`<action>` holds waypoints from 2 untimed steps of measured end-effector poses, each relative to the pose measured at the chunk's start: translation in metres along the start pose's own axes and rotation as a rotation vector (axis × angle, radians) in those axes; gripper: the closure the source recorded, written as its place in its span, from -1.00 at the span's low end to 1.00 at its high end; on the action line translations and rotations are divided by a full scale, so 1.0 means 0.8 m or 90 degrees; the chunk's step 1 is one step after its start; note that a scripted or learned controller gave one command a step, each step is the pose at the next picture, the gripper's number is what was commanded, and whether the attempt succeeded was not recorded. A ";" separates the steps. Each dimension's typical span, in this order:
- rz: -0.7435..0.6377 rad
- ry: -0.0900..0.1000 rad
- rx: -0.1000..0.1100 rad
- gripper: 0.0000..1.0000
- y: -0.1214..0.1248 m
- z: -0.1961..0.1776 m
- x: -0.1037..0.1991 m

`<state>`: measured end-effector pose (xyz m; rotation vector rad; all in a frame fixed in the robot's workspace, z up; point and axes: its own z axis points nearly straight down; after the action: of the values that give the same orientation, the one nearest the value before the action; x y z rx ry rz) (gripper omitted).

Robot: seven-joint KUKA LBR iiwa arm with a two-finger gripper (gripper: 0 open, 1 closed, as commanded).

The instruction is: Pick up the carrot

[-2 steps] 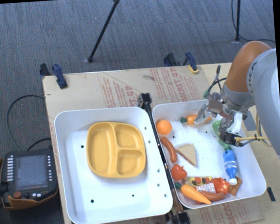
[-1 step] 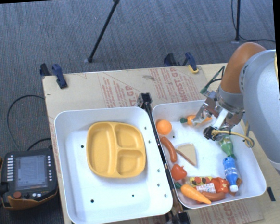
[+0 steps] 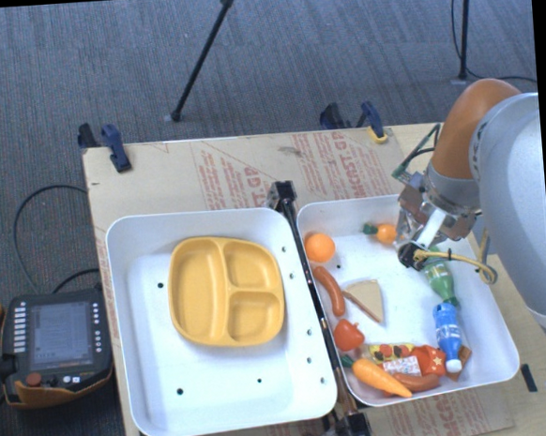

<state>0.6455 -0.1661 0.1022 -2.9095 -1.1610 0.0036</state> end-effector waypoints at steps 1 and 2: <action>0.000 -0.007 0.010 -1.00 -0.003 0.002 -0.004; 0.193 0.001 0.001 -1.00 -0.013 0.018 -0.015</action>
<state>0.6296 -0.1663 0.0877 -3.0498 -0.7074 0.0040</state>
